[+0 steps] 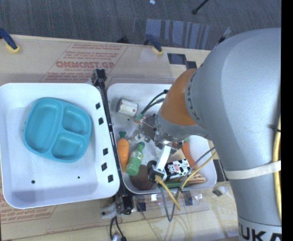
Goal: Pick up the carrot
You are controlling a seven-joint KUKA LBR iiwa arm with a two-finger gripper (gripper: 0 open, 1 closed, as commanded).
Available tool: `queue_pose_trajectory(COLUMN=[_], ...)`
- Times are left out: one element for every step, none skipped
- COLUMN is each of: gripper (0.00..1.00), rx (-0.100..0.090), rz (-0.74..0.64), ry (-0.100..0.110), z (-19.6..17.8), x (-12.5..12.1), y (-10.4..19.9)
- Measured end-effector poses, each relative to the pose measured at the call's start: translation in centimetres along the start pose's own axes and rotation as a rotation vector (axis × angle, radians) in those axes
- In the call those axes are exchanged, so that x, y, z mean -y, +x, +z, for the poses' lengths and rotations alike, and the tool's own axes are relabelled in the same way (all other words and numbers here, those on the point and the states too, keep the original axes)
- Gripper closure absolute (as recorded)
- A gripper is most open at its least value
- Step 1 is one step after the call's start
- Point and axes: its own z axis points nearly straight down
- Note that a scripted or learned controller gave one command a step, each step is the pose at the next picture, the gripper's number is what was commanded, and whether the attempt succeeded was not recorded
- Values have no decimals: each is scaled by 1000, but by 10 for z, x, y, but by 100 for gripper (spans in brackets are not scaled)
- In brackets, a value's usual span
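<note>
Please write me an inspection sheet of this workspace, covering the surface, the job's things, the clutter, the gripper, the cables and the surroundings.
Surface: cardboard-covered bench bearing the left bin and the right bin.
Job's things: carrot lies in the right bin by its left wall, apart from the gripper.
Clutter: green bottle beside the carrot; small white can; brown item; blue divided plate in the left bin.
Gripper: gripper low over the right bin, near the brown item.
Cables: yellow cables trail over the right bin's front edge.
Surroundings: blue clamp at the bench corner; dark carpet.
</note>
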Motion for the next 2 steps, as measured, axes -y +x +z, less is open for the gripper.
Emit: queue_pose_trajectory(gripper=[100, 0], rx=[1, 2], rz=[-9, -10], ry=[6, 6], z=[-9, -9], x=[0, 0], y=[0, 1])
